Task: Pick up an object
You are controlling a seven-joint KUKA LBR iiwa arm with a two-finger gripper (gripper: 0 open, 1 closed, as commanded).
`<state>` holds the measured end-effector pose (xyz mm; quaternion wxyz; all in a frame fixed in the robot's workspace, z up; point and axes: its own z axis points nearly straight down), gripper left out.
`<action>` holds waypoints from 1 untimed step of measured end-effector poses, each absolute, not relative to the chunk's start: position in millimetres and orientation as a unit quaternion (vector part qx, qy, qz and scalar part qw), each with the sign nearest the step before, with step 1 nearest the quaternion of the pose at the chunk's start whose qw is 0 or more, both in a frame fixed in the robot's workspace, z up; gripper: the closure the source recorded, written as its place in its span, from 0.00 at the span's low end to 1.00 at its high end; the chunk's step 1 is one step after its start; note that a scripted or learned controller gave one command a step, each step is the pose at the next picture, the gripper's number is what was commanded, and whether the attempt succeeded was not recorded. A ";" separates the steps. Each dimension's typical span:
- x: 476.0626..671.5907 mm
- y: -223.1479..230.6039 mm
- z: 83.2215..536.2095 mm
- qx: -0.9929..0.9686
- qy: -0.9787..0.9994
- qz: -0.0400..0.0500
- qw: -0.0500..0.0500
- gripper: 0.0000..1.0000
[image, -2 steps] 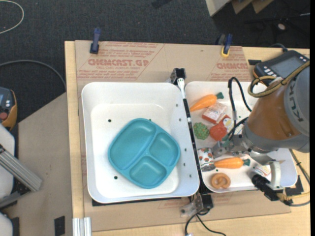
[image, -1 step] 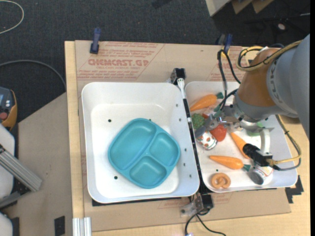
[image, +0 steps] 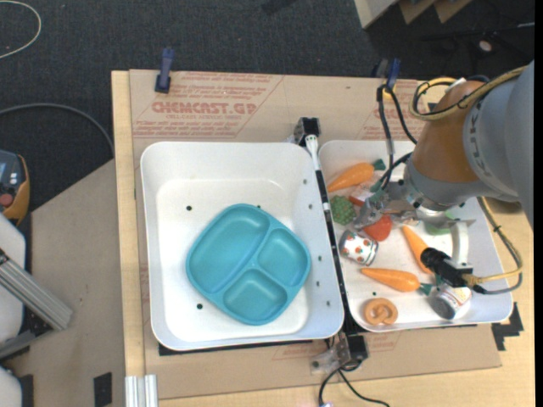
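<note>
Pretzel [image: 380,311] at right bin's [image: 492,312] front edge, carrots [image: 390,277] and small toys crowding it. Hand [image: 373,213] low over red item [image: 379,227] near divider; grip state unclear. Left bin [image: 161,227] roomy, teal tray [image: 248,264] centered.

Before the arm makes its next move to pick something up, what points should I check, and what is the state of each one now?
1. Gripper is over the right bin: ok, it sits low among the toy food.
2. Something is held between the fingers: cannot tell, the wrist hides them.
3. Pickable things lie near: ok, a red piece, a green piece and a round spotted toy are close by.
4. Other targets lie free: ok, one carrot and a pretzel lie apart toward the near edge.
5. Blue divided plate stays out of the way: ok, it lies in the left bin.
</note>
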<state>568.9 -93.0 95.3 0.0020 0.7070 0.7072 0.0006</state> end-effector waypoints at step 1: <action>542.9 -15.5 190.4 0.704 0.710 0.004 0.002 1.00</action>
